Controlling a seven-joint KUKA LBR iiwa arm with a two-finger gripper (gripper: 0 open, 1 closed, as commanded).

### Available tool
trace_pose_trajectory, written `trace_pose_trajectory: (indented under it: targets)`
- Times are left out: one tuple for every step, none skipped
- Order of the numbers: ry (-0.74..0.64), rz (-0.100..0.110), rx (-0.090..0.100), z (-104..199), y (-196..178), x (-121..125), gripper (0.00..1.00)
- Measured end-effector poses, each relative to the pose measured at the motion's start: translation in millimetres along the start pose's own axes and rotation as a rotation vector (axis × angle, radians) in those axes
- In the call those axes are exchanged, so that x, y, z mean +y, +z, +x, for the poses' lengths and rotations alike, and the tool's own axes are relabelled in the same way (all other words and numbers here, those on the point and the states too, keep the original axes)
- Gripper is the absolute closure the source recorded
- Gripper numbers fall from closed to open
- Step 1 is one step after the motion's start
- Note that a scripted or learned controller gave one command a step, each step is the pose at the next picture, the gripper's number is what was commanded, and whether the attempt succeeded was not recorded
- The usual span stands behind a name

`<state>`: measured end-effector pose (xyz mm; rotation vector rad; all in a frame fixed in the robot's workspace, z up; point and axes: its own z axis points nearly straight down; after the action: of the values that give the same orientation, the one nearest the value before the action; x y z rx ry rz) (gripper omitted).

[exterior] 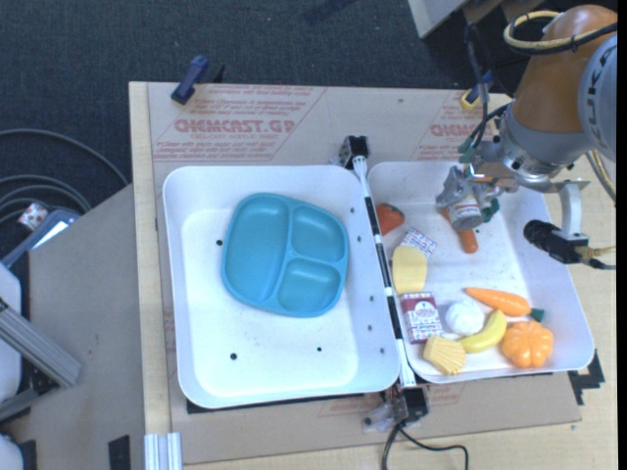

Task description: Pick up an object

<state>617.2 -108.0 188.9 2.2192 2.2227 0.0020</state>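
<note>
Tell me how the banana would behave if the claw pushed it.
The banana looks like smooth, stiff plastic, so it may slip from a pinch. Being curved, it would likely pivot rather than roll. It touches the pumpkin and a white ball, so pushing probably shifts them too.

Two white bins side by side on the surface [245,125]: left bin [186,292] holding a blue divided plate [286,255]. In the right bin [563,302], claw [468,207] low near the far wall, just above a small orange-tipped item [467,240]. Carrot [498,301], banana [487,334], pumpkin [529,344] and red carton [420,318] clustered toward the near edge.
</note>
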Motion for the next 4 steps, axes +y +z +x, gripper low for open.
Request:
trace_pose_trajectory:
  targets:
    - [0.0,0.004,0.002,77.9,-34.0,-42.0,1.0]
    - [0.003,0.004,0.0,46.1,-44.2,-103.8,1.0]
    - [0.003,0.0,-0.002,-9.5,-37.1,-57.0,1.0]
    - [0.001,-0.001,0.0,31.7,-35.1,-8.6,1.0]
